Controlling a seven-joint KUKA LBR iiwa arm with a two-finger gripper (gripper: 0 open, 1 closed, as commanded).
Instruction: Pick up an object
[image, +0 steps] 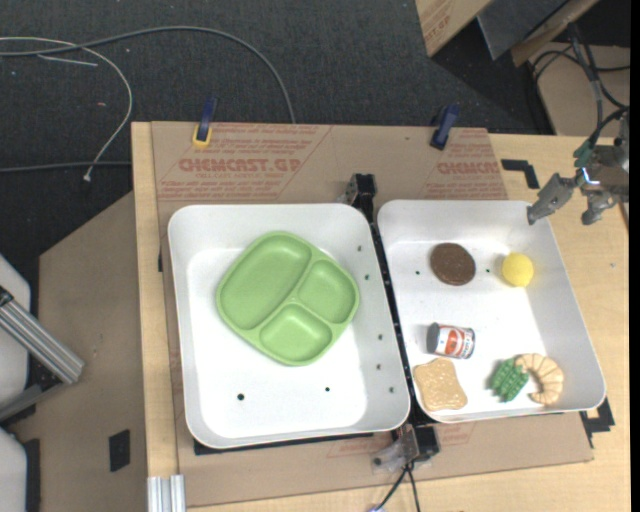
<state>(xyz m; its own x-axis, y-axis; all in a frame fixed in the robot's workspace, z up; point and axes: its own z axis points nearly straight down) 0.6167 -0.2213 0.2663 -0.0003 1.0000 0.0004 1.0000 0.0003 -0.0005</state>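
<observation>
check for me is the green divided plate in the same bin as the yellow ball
No, the green divided plate lies in the left bin, while the yellow ball sits in the right bin.

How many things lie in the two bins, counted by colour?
Green: 2, divided plate and leafy piece
Brown: 1, round patty
Yellow: 1, ball
Tan: 2, toast and croissant
Red and white: 1, can
Total: 7

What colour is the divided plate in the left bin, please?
The plate is light green, plain in the camera view.
</observation>
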